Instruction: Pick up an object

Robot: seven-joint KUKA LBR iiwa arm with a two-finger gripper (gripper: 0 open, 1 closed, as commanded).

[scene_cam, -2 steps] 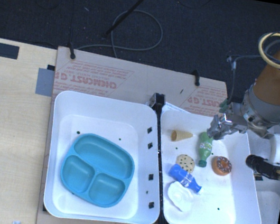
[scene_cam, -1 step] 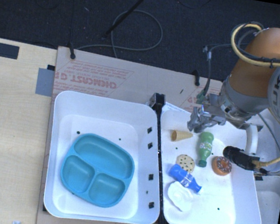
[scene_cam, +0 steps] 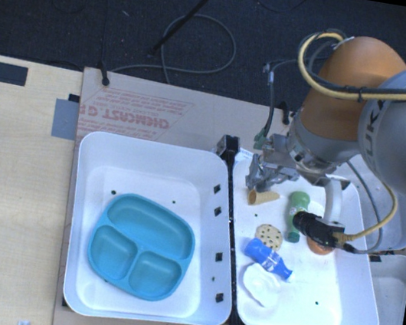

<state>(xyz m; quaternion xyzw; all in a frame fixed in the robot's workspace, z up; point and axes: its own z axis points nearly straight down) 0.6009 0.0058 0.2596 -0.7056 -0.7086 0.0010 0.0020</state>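
The arm reaches in from the right, and its gripper (scene_cam: 262, 178) hangs low over the far left corner of the right bin (scene_cam: 351, 316). The fingers point down toward a small tan wedge-shaped piece (scene_cam: 263, 198), which lies just beside their tips. Whether the fingers are spread or pressed together cannot be told from this angle, since they merge into one dark shape, and nothing is plainly seen between them.

Other things lie in the right bin. A green cylinder-like object (scene_cam: 299, 206) rests to the right of the wedge, with an orange round object (scene_cam: 320, 246) nearer and further right, partly behind a black part of the arm's fittings. A round speckled cookie-like disc (scene_cam: 269, 234) sits near the bin's middle, a blue bottle-shaped toy (scene_cam: 268, 258) lies just nearer than it, and a white crumpled item (scene_cam: 263, 287) lies nearest of all.

The left bin (scene_cam: 91, 177) holds a blue divided plate (scene_cam: 142, 245) with three compartments.
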